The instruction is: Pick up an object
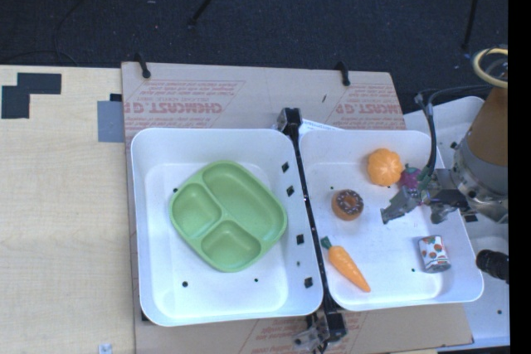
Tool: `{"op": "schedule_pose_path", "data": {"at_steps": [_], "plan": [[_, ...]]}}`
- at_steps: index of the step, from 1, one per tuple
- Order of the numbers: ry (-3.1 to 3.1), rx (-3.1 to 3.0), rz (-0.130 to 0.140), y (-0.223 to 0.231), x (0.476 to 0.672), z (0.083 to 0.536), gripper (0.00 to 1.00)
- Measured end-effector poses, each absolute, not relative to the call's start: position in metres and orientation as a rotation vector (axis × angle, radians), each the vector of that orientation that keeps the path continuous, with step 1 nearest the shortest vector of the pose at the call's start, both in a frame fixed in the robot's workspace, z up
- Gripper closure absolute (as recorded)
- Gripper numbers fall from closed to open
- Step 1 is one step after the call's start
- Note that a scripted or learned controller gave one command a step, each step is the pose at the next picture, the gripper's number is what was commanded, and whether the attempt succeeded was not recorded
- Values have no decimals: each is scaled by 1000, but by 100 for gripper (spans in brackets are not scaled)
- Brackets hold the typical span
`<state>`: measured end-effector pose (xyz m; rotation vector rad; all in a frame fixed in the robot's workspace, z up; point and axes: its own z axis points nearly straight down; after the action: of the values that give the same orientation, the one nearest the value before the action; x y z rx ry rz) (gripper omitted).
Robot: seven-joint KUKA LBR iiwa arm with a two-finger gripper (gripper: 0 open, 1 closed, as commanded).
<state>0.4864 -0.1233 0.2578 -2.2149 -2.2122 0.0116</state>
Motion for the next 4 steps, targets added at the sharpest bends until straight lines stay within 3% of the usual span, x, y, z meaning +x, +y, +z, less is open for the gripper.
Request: {"op": "schedule_pose_path", "data": {"at_steps": [1,4], "plan": [[-2220,-2219,3,-123,488,262,0],[-2216,-2219,4,-124,483,87,0]]}}
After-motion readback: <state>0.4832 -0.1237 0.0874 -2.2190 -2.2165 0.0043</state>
